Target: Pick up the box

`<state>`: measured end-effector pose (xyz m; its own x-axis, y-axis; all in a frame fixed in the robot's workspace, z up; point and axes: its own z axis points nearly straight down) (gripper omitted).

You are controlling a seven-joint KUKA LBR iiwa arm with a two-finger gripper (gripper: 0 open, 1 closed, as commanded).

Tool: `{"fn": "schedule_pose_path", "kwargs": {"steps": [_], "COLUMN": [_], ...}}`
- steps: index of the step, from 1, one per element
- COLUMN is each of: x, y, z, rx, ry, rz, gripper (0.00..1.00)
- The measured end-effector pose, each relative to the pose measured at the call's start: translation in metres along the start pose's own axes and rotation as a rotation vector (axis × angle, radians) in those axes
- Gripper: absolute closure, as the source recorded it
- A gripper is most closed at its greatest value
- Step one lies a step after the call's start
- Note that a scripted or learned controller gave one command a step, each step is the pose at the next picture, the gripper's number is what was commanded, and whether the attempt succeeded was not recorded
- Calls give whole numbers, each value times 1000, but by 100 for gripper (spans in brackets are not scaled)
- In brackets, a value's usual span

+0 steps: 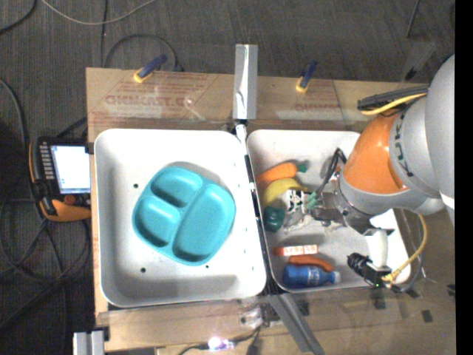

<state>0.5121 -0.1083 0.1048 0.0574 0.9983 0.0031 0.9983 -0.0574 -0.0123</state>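
STEP: approach, box not yet gripped | BOX: small box [297,250] lies in right bin [347,137], above blue bottle [309,276] | GRIPPER: gripper [304,203] hovers over the fruit, finger state cannot be told | NEXT: shift toward box, descend.

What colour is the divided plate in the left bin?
Turquoise: the divided plastic plate, clearest in the camera view.

Floor [148,21]: dark grey carpet, ribbed, with loose cables [66,9] trailing across it. Bench [170,98]: brown board top, printed lettering, held by two clamps with blue and yellow handles [150,67]. Upright metal post [244,80] at the bench's rear centre. Handheld control pad [63,176], lit screen, left of the bench.
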Motion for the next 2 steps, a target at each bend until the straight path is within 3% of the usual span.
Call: {"fn": "schedule_pose_path", "kwargs": {"steps": [1,2], "x": [-62,-10], "y": [18,22], "z": [2,14], "rx": [-6,-28], "ry": [-4,-10], "rz": [47,207], "gripper": [0,0]}}
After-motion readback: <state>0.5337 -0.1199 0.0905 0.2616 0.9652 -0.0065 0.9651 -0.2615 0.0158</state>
